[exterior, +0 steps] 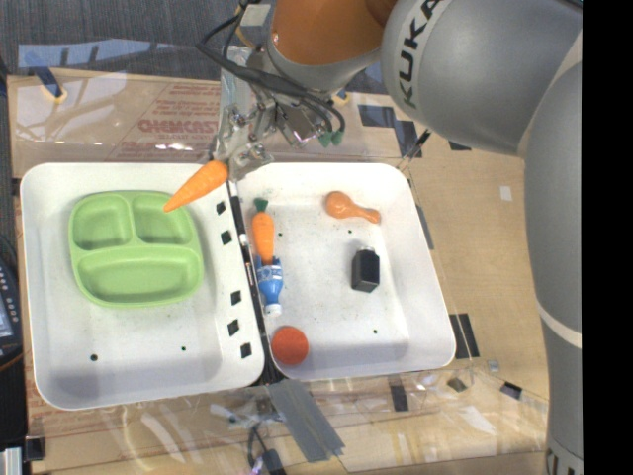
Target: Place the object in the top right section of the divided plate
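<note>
An orange toy carrot (pixel 197 186) hangs tilted from my gripper (pixel 233 156), which is shut on its thick upper end. The carrot's tip points down-left over the top right section of the green divided plate (pixel 134 248), which lies in the left bin (pixel 59 344). The gripper sits above the divider between the two bins, near their far edge.
The right bin (pixel 415 295) holds a second small carrot (pixel 262 232), a blue and white bottle (pixel 270 285), an orange ball (pixel 290 345), a black block (pixel 365 269) and an orange drumstick-shaped toy (pixel 348 207). The arm's large body looms over the far right.
</note>
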You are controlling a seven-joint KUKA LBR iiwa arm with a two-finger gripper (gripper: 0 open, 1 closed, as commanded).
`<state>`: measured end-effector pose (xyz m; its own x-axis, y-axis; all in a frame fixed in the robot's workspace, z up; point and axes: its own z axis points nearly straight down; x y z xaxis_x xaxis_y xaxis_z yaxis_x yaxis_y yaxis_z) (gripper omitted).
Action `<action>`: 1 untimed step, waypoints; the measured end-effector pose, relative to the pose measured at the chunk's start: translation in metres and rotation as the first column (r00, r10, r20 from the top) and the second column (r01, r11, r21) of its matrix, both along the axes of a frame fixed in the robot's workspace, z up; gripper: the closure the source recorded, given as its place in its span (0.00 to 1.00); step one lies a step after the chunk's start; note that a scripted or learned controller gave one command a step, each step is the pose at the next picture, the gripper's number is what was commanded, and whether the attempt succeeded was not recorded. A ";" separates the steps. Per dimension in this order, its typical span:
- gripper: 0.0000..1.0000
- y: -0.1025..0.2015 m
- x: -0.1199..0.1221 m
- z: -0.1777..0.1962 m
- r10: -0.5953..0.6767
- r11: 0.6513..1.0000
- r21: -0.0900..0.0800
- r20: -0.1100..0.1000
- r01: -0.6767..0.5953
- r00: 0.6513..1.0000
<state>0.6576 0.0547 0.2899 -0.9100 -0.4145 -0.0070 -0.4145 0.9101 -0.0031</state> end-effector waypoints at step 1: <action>1.00 0.032 -0.001 -0.059 0.235 0.972 0.000 -0.009 -0.235 0.972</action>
<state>0.6564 0.0865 0.2309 -0.7874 -0.6165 0.0013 -0.6165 0.7874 0.0013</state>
